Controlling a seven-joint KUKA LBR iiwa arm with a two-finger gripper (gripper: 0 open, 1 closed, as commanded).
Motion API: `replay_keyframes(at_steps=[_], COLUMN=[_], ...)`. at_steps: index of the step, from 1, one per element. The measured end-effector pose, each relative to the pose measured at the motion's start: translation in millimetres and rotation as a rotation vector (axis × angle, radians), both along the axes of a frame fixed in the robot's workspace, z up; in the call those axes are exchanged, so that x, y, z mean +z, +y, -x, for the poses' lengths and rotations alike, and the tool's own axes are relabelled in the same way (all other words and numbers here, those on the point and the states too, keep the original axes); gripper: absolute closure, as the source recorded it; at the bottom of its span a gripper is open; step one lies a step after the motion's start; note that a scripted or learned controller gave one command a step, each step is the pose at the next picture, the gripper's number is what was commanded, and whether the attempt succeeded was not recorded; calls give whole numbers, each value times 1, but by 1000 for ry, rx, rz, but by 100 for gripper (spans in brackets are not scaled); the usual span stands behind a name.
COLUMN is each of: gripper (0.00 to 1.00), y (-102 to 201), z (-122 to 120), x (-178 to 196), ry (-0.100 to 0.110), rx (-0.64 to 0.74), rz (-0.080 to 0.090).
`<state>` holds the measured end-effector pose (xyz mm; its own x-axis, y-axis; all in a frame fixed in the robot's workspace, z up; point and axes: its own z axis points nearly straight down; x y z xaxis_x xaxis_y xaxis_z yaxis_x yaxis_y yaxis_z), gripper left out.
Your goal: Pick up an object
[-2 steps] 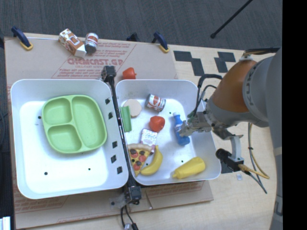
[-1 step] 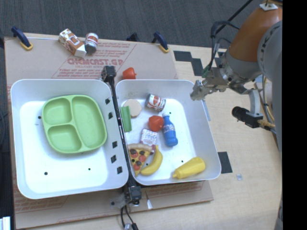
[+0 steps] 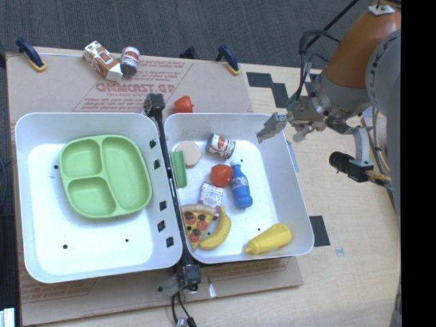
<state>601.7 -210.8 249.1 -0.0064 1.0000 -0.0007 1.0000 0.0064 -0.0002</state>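
At the near edge of the tabletop (image 3: 340,278) a black clamp (image 3: 189,276) pins the two white bins where they meet. In the right bin (image 3: 289,203), nearest its front wall, lie a yellow squeeze bottle (image 3: 270,239) toward the front right corner and a banana (image 3: 218,231) curving beside a pizza slice toy (image 3: 196,224) at the front left corner, banana and pizza touching. Just behind them sits a small white packet (image 3: 211,195), and to its right a blue bottle (image 3: 240,187) lying with its white cap toward the back. A red tomato-like ball (image 3: 221,175) touches the bottle's left side. Along the bin's left wall lies a green stick (image 3: 179,168), with a tan round disc (image 3: 190,154) next to its far end. A small can (image 3: 221,145) rests on its side near the back of the bin.

The left bin (image 3: 34,203) carries a green divided plate (image 3: 105,176) in its middle.

Over the right bin's back right corner, above the rim, hangs the pincer (image 3: 271,128), its fingers spread apart and nothing between them; the grey arm with the orange band (image 3: 364,39) reaches in from the right edge.

Behind the bins, on a cardboard sheet (image 3: 136,84), a red piece (image 3: 182,104) sits just beyond the right bin's back wall. Toward the tabletop's far left corner lie a small carton (image 3: 99,58) and a can (image 3: 129,60) side by side.
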Motion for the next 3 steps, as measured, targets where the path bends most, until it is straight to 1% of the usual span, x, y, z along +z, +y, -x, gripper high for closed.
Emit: replay_keyframes(at_steps=[1, 2, 3], gripper=[0, 0, 100], y=[6, 0, 0], z=[53, 124, 122], x=[-102, -158, -147], ry=[6, 6, 5], rx=[0, 1, 7], rz=[-2, -3, -2])
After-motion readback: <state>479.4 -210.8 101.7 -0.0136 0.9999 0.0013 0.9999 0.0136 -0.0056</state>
